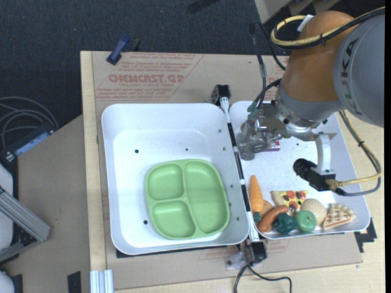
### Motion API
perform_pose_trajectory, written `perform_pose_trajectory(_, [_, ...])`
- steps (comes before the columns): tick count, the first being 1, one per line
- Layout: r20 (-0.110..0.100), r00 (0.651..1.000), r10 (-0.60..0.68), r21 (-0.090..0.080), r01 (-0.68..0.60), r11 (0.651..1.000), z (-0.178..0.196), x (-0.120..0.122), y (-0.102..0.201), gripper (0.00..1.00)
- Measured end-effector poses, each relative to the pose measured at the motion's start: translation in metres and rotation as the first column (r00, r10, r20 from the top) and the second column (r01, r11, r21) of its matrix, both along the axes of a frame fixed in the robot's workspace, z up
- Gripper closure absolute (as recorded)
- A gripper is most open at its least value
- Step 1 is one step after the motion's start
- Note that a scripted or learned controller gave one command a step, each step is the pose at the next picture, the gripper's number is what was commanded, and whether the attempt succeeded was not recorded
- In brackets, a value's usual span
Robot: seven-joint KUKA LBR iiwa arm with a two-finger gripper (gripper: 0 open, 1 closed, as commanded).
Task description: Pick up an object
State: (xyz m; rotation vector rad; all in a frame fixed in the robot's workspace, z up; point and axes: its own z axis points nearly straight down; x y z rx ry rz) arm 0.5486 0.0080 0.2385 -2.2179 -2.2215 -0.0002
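We see the grey arm [360,60] reaching in above the right bin [360,215], its orange band [314,57] sitting over the bin's far end. The tool [249,148] hangs low by that bin's left wall, pointing down.

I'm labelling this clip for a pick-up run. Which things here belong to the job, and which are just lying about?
Part of the job:
gripper
carrot
pizza slice
waffle piece
pale ball
green toy
right bin

Lying about:
green divided plate in the left bin
blue clip
cables
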Motion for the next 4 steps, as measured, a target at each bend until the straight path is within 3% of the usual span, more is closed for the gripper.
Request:
perform_pose_trajectory(1, [0.003, 1.0, -0.001, -0.002, 0.001, 1.0, 0.002, 0.028, 0.018, 1.0])
perform_pose_trajectory(2, [-0.001, 1.0, -0.003, -0.002, 0.003, 1.0, -0.006, -0.007, 0.007, 1.0])
perform_pose_trajectory(3, [0.003, 1.0, -0.003, -0.003, 0.003, 1.0, -0.021, 0.038, -0.046, 1.0])
perform_pose_trajectory(4, [-0.001, 1.0, -0.001, 0.0, 0.001, 1.0, -0.013, 0.018, -0.002, 1.0])
